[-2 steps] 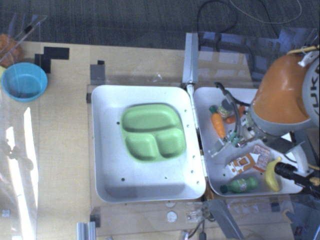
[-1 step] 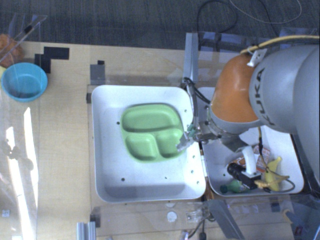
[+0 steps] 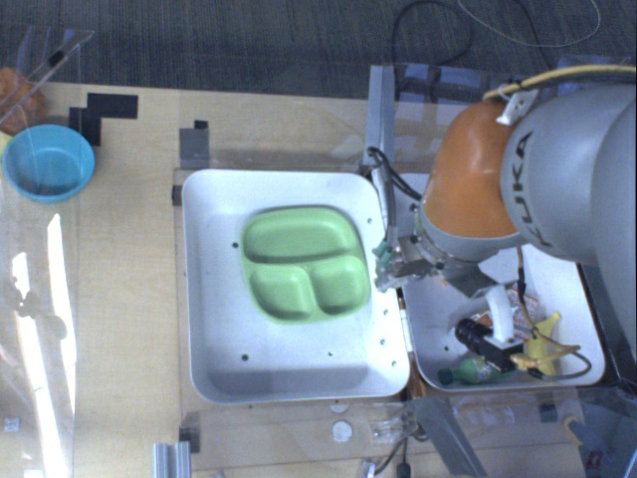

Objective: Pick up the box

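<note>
The gripper (image 3: 398, 265) is hanging at the right bin's (image 3: 443, 317) left rim, whether open or closed I cannot tell; I am failing to tell the box apart among the clutter (image 3: 508, 352), but am judging it light and stiff, best pinched across flat opposite sides

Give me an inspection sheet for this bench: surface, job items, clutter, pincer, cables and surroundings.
Surface: wooden bench bearing a left white bin and a right white bin.
Job's things: box cannot be identified.
Clutter: green divided tray in the left bin; small mixed items, one yellow, heaped in the right bin.
Pincer: hidden by the grey arm over the right bin; state cannot be told.
Cables: black cable looping on the floor above the bins.
Surroundings: blue bowl at the bench's left edge; dark carpet.
</note>
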`<state>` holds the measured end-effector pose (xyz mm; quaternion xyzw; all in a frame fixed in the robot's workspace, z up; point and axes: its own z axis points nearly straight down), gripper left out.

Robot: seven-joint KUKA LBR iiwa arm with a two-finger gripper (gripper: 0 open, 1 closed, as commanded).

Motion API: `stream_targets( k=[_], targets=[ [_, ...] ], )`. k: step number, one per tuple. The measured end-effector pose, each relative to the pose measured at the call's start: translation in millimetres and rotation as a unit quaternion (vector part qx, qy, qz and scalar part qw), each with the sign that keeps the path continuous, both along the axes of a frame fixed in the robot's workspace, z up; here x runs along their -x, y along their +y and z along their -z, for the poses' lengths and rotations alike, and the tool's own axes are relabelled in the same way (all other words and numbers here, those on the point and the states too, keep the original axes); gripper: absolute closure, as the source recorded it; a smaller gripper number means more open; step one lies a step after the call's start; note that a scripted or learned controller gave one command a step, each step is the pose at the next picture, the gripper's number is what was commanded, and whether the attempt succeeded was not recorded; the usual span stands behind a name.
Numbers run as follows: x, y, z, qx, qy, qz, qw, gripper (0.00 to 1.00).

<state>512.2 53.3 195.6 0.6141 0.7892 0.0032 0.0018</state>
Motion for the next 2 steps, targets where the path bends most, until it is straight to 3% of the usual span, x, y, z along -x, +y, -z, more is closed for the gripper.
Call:
stream_targets(
  k=[1,2],
  targets=[
    [0.0,-0.1,0.0,0.0001,0.000,0.000,1.0000,0.00],
    [-1.8,0.7,-11.1,-0.0007,-0.002,-0.002,1.0000,1.00]
  ],
)
